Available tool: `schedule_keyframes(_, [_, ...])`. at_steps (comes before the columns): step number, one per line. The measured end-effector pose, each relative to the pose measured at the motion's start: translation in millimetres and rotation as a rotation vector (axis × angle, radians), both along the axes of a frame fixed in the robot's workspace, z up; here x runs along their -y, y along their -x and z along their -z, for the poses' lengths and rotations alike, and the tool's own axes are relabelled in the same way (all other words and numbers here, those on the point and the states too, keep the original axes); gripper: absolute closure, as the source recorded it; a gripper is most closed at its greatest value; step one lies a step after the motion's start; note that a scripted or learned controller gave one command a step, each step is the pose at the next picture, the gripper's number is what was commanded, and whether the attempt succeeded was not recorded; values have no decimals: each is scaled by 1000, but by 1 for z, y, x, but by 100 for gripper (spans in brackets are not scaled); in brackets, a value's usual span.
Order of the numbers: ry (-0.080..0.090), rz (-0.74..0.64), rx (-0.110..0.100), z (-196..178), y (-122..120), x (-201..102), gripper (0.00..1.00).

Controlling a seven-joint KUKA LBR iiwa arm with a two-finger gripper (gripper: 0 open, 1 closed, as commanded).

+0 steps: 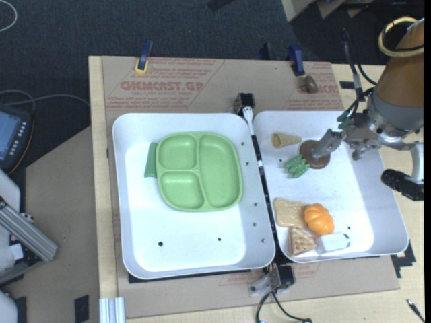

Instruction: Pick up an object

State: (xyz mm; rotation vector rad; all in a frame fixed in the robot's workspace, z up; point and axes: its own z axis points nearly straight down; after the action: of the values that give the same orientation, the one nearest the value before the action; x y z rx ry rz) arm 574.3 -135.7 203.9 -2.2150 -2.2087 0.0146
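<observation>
Over the right bin [377, 214], my end effector [323, 150] hangs above a brown disc [314, 155]. Green broccoli [295, 165] lies at its seven o'clock. Its grip I cannot tell.

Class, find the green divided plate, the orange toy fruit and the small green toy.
green divided plate [200, 171], camera view, centre divider
orange toy fruit [318, 219], camera view, its top
small green toy [295, 165], camera view, its middle

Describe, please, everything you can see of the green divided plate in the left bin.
The green divided plate looks like matte, light green plastic, a square with rounded corners. Raised ridges split it into three compartments: two smaller ones on its left side and one long one on the right. It lies flat, right side up, in the upper middle of the left white bin. A darker green piece sticks out from under its left edge.
</observation>
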Motion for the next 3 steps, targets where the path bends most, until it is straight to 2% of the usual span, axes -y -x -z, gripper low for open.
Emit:
schedule_keyframes(1, [2,-3,15,-8,-3,0,0])
schedule_keyframes(2, [1,-4,11,35,-6,-6,0])
schedule_keyframes(3, [1,-2,8,94,4,-1,0])
